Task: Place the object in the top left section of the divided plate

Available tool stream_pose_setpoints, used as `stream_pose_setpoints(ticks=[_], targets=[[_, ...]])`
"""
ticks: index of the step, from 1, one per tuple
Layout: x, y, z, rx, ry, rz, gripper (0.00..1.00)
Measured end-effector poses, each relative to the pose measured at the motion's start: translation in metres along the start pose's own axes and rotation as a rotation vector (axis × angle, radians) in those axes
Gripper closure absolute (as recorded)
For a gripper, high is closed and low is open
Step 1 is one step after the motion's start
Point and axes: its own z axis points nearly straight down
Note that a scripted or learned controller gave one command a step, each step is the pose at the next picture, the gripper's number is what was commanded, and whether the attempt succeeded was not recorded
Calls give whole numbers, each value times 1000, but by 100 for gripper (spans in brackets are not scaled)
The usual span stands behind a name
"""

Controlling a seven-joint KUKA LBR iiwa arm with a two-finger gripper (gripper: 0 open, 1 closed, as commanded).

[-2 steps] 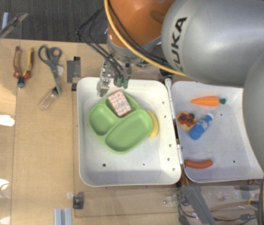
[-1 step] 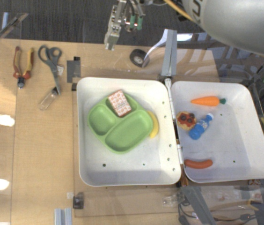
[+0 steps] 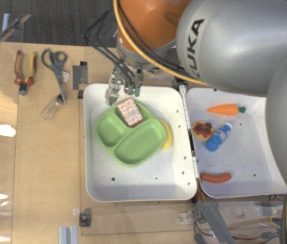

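Grey arm bent over left bin [image 3: 133,187], pincer [image 3: 121,91] above green divided plate [image 3: 133,146]

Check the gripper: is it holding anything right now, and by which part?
Nothing held. The gripper sits above the green divided plate, and the patterned block lies on the plate just below its fingertips, not between them.

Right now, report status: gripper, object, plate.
Gripper above the plate's far edge. Patterned block lying in green divided plate, upper section. Yellow item tucked beside plate, not blocking.
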Motion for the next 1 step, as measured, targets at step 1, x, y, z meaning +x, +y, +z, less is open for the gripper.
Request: stream_pose_setpoints(ticks=[1], targets=[[-27, 4, -139, -1, -4, -28, 100]])
